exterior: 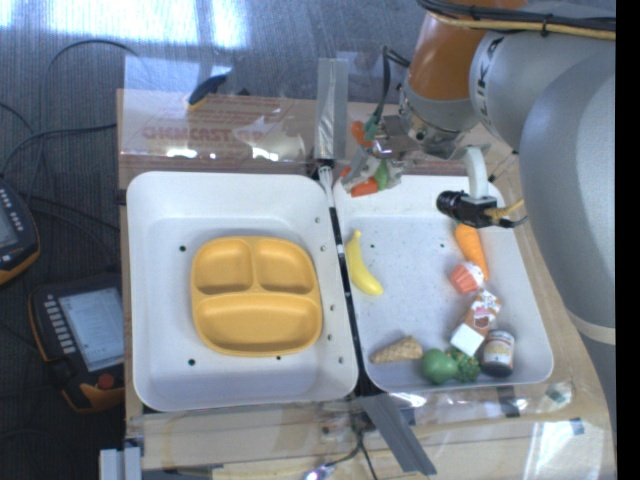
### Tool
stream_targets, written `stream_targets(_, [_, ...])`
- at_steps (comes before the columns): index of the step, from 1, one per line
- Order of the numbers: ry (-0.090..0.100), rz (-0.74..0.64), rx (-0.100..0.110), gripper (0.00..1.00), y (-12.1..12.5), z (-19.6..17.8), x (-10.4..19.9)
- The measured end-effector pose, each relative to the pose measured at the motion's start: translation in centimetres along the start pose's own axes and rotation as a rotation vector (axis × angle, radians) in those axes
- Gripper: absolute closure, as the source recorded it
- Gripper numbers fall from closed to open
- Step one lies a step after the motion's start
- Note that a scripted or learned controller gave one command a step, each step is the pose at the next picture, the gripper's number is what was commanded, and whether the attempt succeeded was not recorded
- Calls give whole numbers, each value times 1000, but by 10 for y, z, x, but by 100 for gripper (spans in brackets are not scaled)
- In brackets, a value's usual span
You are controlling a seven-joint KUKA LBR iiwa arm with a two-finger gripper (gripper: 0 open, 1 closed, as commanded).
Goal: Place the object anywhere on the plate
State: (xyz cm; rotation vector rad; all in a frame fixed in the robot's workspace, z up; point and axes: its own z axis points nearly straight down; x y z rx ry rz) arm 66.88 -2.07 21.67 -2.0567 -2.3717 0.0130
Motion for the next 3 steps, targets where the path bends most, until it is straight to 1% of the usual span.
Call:
stream_targets(1, [4, -218, 0, 100, -96, -10, 68])
stream_targets(2, [2, -368, -2, 100, -146, -63, 145])
stream_targets(3, [2, -367, -3, 0, -146, -63, 145])
